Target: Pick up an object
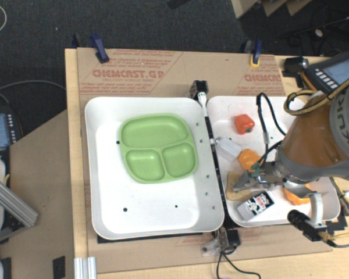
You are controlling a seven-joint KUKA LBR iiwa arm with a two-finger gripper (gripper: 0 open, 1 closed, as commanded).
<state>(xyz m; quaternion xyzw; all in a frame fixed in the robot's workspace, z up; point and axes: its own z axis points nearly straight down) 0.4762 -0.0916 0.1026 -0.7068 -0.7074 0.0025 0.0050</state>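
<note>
Red print reading "CHEMCAST GP" is showing twice on the brown protective paper (134, 68) covering the tabletop, left of centre and again, partly hidden, at right.

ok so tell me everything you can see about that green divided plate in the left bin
The green divided plate is pale green, looks like matte plastic, and has rounded corners. It has three compartments: one wide one across the far side and two smaller ones side by side nearer the camera. It lies flat, right side up, slightly rotated, in the upper middle of the left bin, resting on the bin's white floor. Nothing sits in it or touches it, and the gripper is away in the right bin.
</note>
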